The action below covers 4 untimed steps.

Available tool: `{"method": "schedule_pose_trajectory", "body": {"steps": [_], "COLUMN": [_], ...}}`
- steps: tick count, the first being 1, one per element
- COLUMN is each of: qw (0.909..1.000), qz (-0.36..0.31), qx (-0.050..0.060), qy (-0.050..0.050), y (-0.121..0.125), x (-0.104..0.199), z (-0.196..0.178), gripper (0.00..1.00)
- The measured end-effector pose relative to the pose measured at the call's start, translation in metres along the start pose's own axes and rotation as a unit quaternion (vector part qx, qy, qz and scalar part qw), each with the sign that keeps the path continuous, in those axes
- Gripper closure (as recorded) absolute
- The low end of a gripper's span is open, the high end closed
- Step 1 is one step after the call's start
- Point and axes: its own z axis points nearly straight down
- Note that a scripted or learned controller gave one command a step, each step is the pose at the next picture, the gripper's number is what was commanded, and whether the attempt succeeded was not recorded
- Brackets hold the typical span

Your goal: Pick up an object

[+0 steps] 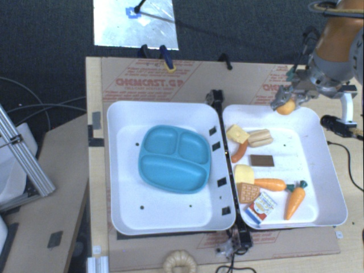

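Arm [341,36]: rounded segments, broad orange band above a grey wrist housing.
Wrist: pale grey metal, blocky, with darker joints and shadowed recesses.
Cable: thin dark lead running down the arm's left side.
Claw [290,98]: short grey fingers, small, detail blurred.
Markings: none legible from here.

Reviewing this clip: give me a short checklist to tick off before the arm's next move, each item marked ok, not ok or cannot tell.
1. Small yellow-orange rounded object sits between the fingers of the gripper: ok.
2. That object is lifted above the right white bin: ok.
3. Grip firm enough for travel: cannot tell.
4. Blue divided plastic tray lies flat in the left white bin: ok.
5. Remaining food toys, such as the orange toy carrot, lie apart from the gripper: ok.
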Motion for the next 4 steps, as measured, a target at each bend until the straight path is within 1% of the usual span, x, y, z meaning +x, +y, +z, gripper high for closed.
{"method": "schedule_pose_trajectory", "body": {"steps": [1, 2, 3, 4], "qw": [1.0000, 1.0000, 1.0000, 1.0000], "qz": [0.000, 0.000, 0.000, 0.000], "qx": [0.000, 0.000, 0.000, 0.001], "qy": [0.000, 0.000, 0.000, 0.000], "y": [-0.015, -0.022, -0.022, -0.033], "x": [0.050, 0.097, 0.146, 0.190], "z": [-0.008, -0.016, -0.020, -0.019], "gripper": [1.00, 1.00, 1.00, 1.00]}}
